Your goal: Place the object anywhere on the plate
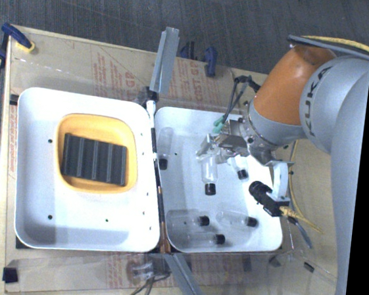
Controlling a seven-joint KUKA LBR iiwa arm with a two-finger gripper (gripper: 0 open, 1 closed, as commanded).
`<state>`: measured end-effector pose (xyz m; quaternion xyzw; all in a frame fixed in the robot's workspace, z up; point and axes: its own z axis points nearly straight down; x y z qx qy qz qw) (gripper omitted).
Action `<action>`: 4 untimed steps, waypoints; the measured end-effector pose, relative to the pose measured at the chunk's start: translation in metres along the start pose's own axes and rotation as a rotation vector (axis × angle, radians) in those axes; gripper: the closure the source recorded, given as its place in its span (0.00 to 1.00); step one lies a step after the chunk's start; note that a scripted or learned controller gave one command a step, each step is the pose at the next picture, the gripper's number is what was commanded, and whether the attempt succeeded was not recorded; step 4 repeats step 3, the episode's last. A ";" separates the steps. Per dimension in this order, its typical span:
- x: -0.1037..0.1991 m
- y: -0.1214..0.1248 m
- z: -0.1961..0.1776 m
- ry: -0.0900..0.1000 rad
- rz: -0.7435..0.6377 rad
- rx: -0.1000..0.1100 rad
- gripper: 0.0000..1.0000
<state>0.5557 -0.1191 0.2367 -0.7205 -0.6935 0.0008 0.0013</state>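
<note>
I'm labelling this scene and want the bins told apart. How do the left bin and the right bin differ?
The left bin holds a yellow plate with a dark ribbed centre; the right bin holds several clear vials with black caps. The gripper is over the right bin, not the left bin. Both are shallow and white.

Two white bins [31,159] sit side by side on the table. The left holds one yellow plate [74,124]. The right holds about six clear vials [209,178] with black caps.
</note>
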 end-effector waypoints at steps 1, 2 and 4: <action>0.071 0.041 0.016 0.000 -0.067 0.000 1.00; 0.122 0.038 0.027 0.000 -0.258 0.002 1.00; 0.122 0.039 0.027 -0.001 -0.258 0.002 0.00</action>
